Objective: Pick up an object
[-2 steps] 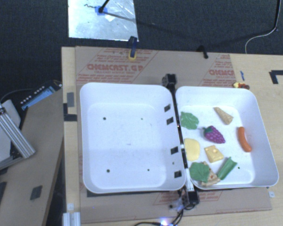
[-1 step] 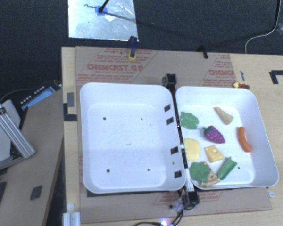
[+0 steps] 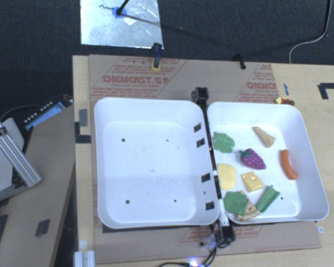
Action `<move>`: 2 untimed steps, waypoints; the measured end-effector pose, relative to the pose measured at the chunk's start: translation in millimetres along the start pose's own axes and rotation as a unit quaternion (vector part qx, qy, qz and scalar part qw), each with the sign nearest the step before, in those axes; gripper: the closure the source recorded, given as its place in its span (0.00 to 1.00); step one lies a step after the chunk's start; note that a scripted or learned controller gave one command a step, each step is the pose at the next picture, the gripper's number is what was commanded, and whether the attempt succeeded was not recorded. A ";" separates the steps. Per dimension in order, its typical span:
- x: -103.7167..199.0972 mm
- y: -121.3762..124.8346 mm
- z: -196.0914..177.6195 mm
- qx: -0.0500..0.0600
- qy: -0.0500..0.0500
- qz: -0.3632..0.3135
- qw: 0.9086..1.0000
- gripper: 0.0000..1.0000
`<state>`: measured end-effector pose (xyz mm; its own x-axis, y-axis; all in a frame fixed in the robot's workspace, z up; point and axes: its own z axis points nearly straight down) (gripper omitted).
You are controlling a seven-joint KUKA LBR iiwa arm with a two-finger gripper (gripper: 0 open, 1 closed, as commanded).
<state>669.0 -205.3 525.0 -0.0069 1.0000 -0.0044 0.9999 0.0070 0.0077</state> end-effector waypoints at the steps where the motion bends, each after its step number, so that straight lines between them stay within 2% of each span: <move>1: 0.1 0.0 0.6 0.001 0.000 0.000 1.000 0.00; 2: 1.0 0.6 -11.4 -0.001 -0.001 -0.002 1.000 1.00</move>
<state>669.5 -204.3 536.4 -0.0115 0.9999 -0.0067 0.9999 0.0116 0.0105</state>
